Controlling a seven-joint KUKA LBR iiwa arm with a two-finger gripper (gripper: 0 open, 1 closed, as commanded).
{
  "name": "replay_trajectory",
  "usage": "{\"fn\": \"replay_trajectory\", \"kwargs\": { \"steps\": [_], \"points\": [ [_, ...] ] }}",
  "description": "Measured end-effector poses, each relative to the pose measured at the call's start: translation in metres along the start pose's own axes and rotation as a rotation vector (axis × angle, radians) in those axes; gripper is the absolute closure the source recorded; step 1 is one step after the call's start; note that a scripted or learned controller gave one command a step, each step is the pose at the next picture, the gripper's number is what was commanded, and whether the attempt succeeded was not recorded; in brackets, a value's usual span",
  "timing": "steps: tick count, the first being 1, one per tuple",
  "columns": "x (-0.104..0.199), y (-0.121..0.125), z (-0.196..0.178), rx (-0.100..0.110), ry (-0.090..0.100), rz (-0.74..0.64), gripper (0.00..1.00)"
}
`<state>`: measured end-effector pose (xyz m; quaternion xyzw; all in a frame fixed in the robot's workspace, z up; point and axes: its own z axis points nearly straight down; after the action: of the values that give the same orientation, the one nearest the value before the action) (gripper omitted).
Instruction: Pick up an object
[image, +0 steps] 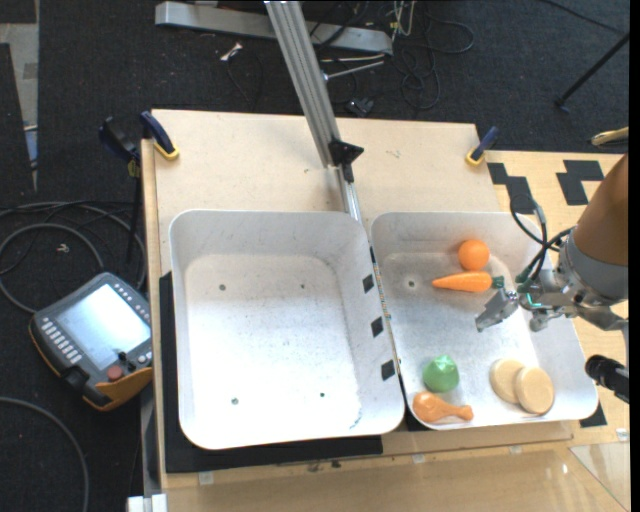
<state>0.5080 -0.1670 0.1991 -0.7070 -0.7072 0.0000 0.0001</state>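
The right bin (400, 250) holds several toy foods. An orange ball (473, 254) lies near its back, with a carrot (462, 283) just in front of it. Toward the front are a green ball (440, 374), an orange drumstick-shaped piece (441, 408) and two beige discs (523, 386). My gripper (516, 318) hangs over the right middle of this bin, just right of the carrot's tip and behind the discs. It is open, its fingers are spread, and nothing sits between them.
The left bin (190, 300) adjoins the right one along a shared wall. A slanted metal pole (315, 95) rises from behind the bins. A teach pendant (95, 335) lies on the floor to the left.
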Motion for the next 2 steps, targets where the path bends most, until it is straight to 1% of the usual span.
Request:
{"fn": "replay_trajectory", "kwargs": {
  "steps": [1,2],
  "points": [
    [-0.003,0.001,0.044,0.004,0.001,0.001,0.0],
    [-0.002,0.0,0.097,0.005,0.001,0.001,0.0]
  ]
}}
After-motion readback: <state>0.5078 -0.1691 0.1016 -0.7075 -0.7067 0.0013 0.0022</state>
